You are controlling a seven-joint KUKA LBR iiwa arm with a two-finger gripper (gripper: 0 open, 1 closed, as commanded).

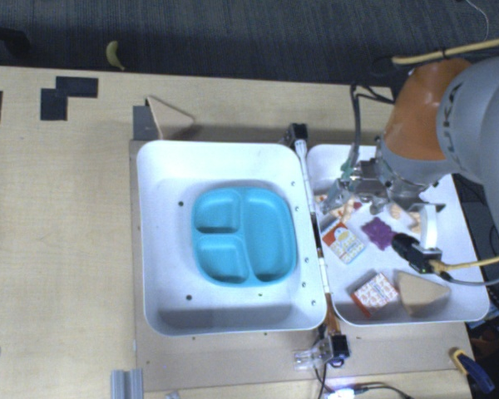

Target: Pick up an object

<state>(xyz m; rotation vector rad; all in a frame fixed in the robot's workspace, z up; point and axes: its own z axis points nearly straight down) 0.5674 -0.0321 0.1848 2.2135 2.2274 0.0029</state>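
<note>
Over the right bin (474,302), low among the clutter: tool (355,191), finger state impossible to tell. Just beside it, a purple piece (379,233), an orange-white card (343,242), a red patterned box (374,293), a tan wedge (420,293). Left bin (158,223) carrying a blue divided tray (243,235).

No legible text, brand, number or sign was found. The small orange-and-white card (343,242) in the right bin (466,306) bore printed marks, too blurred to read. The red patterned box (374,292) near it carried a print, likewise unreadable.
</note>
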